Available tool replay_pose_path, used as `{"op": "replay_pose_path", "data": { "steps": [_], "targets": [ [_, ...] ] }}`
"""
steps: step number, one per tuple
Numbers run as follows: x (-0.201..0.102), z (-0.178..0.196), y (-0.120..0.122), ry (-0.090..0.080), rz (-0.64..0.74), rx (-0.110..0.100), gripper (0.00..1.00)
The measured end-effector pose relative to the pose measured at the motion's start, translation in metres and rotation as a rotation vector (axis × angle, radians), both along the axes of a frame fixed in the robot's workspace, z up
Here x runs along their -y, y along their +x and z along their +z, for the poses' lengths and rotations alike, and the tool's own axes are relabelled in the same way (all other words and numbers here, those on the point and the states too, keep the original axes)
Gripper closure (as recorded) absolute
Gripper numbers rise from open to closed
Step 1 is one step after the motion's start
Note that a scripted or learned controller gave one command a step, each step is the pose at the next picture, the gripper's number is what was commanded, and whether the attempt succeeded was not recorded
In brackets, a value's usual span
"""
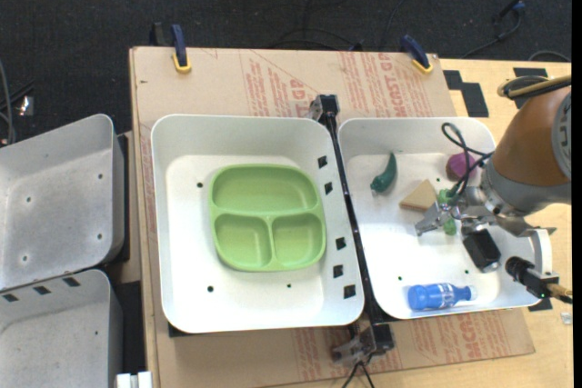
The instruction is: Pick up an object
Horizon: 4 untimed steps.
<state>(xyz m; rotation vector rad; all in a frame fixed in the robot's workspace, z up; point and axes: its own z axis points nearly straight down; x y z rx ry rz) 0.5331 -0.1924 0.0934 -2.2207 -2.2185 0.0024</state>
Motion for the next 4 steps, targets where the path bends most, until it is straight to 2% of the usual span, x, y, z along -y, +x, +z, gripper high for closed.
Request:
{"op": "replay_pose_path", "data": {
  "steps": [1, 2, 3, 4],
  "targets": [
    [0.0, 0.013, 0.001, -0.001, 0.0, 0.003, 1.0],
    [-0.002, 0.072, -0.006, -0.002, 0.003, 0.007, 1.0],
    [0.001, 0.131, 0.004, -0.003, 0.004, 0.009, 1.0],
    [0.001, 0.119, 0.004, -0.001, 0.002, 0.003, 1.0]
  ]
}}
